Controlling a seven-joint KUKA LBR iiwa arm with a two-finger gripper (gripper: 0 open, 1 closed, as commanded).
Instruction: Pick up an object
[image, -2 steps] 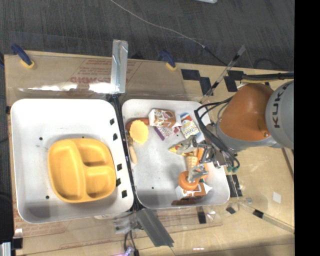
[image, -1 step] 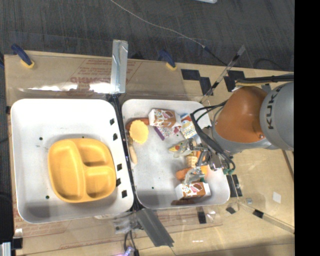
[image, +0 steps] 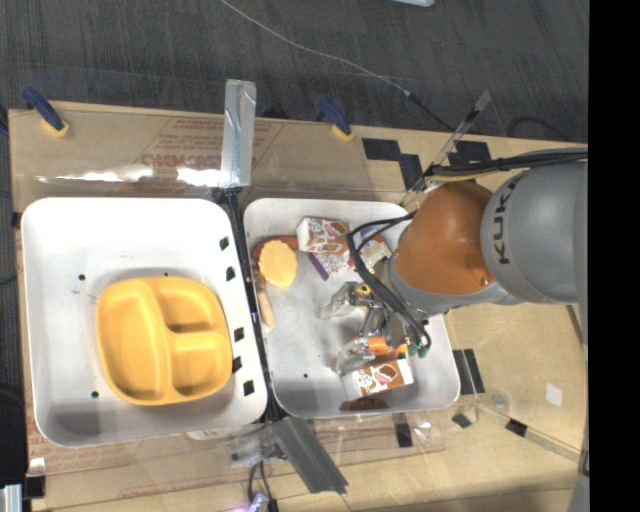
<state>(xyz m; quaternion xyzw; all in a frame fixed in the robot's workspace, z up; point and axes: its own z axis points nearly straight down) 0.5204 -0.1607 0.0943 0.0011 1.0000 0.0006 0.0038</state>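
We see the arm (image: 520, 240) reaching in from the right of the frame, its orange band hanging over the right bin (image: 290, 385), so the gripper (image: 365, 322) sits low in the middle of that bin among the small goods. We judge this the descent or closing stage of a pick, since the candidates for picking are clustered there: a small printed carton (image: 325, 238) at the upper middle of the bin, a yellow round piece (image: 279, 265) just left of it, and a brown-and-white packet (image: 380, 378) at the bin's lower edge, just below the gripper. An orange bit (image: 378, 345) lies at the gripper's lower tip, touching or nearly so.

The left bin (image: 50, 240) holds a yellow divided tray (image: 165, 338), well apart from the arm.

Whether the fingers are spread or pinching anything we cannot tell: metal parts, cables and the wrist crowd that spot. The wrist also hides the bin's right wall, and the tabletop (image: 520, 400) shows beyond.
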